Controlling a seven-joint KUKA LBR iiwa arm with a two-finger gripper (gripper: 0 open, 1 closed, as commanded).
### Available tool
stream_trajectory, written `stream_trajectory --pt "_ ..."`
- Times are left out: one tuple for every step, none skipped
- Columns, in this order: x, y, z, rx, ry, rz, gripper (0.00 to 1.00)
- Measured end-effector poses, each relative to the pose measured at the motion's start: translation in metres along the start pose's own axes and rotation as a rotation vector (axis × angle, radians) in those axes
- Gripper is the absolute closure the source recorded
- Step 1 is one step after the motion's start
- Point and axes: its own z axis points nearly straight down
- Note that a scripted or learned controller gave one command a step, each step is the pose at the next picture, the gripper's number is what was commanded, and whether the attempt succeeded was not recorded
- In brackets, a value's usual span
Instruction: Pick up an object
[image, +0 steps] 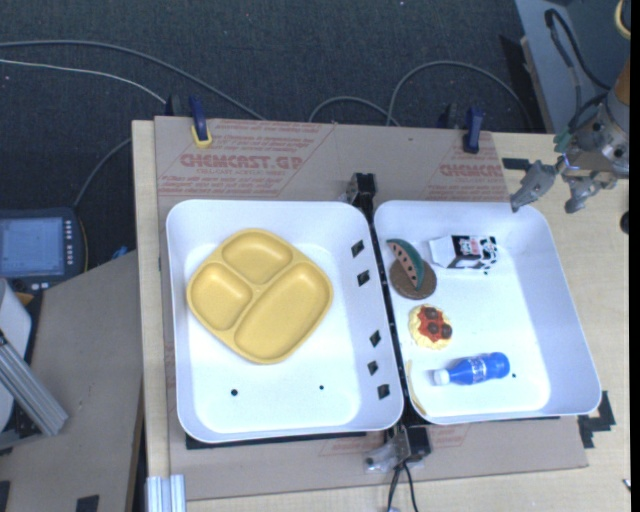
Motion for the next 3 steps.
stream_trajectory --pt "0.001 0.002 -0.009 -0.014 -0.004 -0.004 0.0" --pt "-0.006 0.01 0.038 -0.012 -0.003 -0.003 0.0" --pt "-0.007 0.011 0.101 -0.009 -0.002 -0.003 0.0"
